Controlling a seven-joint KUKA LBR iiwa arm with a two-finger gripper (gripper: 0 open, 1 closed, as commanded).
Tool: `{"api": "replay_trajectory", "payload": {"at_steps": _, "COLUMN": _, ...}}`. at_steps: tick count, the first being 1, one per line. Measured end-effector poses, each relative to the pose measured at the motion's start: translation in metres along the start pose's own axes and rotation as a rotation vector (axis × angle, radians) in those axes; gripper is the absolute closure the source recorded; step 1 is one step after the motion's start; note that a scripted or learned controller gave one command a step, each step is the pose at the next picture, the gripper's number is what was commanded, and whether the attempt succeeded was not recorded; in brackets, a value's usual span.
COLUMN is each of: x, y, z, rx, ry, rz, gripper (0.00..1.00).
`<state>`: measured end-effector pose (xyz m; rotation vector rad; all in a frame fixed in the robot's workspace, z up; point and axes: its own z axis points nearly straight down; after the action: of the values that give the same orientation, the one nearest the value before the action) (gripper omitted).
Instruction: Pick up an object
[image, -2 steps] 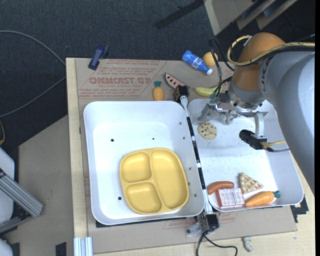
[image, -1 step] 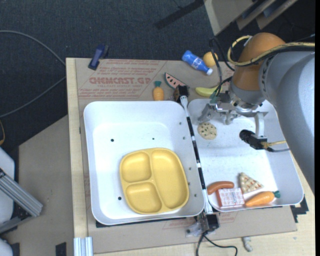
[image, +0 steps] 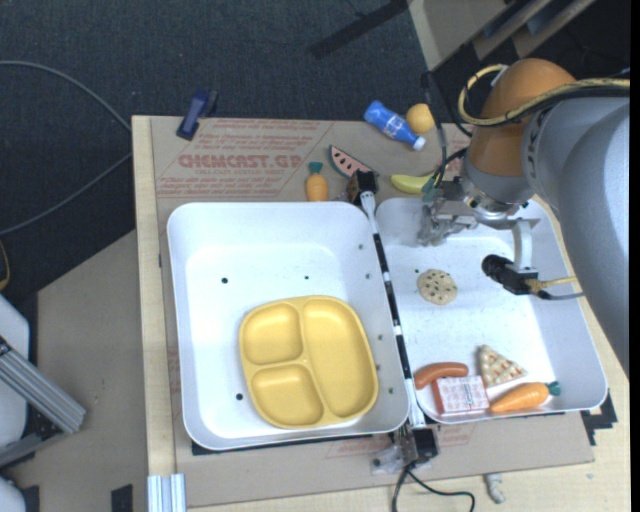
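The right bin (image: 560, 330) holds a round speckled cookie (image: 437, 287) near its middle. Along its front edge lie a sausage (image: 440, 374), a red and white packet (image: 462, 396), a pizza slice (image: 497, 364) and a carrot (image: 520, 398). My gripper (image: 443, 224) hangs over the back left part of this bin, a short way behind the cookie and apart from it. Nothing shows in its grasp. The grey arm with its orange band (image: 520, 100) comes in from the upper right.
A yellow divided plate (image: 305, 358) lies in the left bin (image: 200, 250). Behind the bins on the board sit a blue bottle (image: 392, 123), a lemon (image: 421, 118), a watermelon slice (image: 345, 160), a small orange fruit (image: 317, 185) and a banana (image: 410, 183).
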<state>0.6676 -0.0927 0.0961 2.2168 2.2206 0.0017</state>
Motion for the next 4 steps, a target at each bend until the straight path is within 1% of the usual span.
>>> {"api": "replay_trajectory", "payload": {"at_steps": 1, "x": 0.0, "y": 0.0, "z": 0.0, "rx": 0.001, "ry": 0.0, "rz": 0.0, "gripper": 0.0}}
{"api": "replay_trajectory", "payload": {"at_steps": 2, "x": -0.007, "y": -0.064, "z": 0.012, "rx": 0.005, "ry": 0.003, "rz": 0.003, "gripper": 0.0}}
{"api": "replay_trajectory", "payload": {"at_steps": 3, "x": -0.007, "y": -0.06, "z": -0.004, "rx": -0.009, "ry": 0.0, "rz": 0.003, "gripper": 1.0}}
{"api": "replay_trajectory", "payload": {"at_steps": 4, "x": -0.011, "y": -0.104, "z": -0.022, "rx": 0.006, "ry": 0.003, "rz": 0.003, "gripper": 1.0}}
